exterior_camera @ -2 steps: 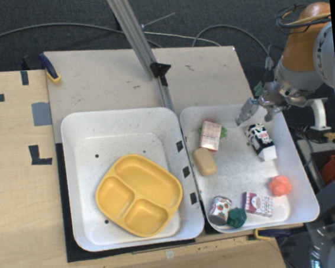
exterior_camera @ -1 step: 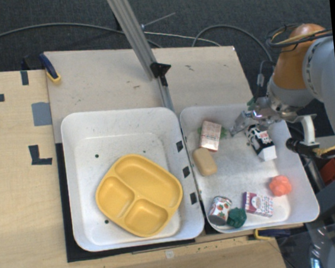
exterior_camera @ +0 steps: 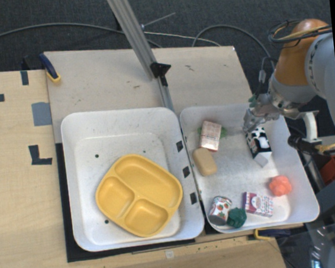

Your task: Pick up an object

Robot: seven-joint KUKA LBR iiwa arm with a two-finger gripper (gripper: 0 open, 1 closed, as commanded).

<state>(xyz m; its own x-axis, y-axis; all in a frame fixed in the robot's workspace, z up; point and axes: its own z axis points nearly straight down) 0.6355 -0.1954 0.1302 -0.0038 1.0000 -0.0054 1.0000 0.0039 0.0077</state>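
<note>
I see my arm (exterior_camera: 303,62) reaching in from the right, orange band up, wrist bent down, gripper (exterior_camera: 254,122) low near the right bin's (exterior_camera: 306,205) far edge.

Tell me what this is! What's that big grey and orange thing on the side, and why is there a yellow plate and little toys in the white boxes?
That grey and orange thing is a robot arm. At its end is a gripper, like a two-finger hand. A camera above the bench looks down at everything.

The two white boxes are bins. The left bin has a yellow tray with three sections. The right bin has small things: a black-and-white carton just below the gripper, a tan block, a small packet, an orange ball, a pink box, a round cup and a green lump.

The robot's job is picking one up. I can't see it holding anything.
</note>
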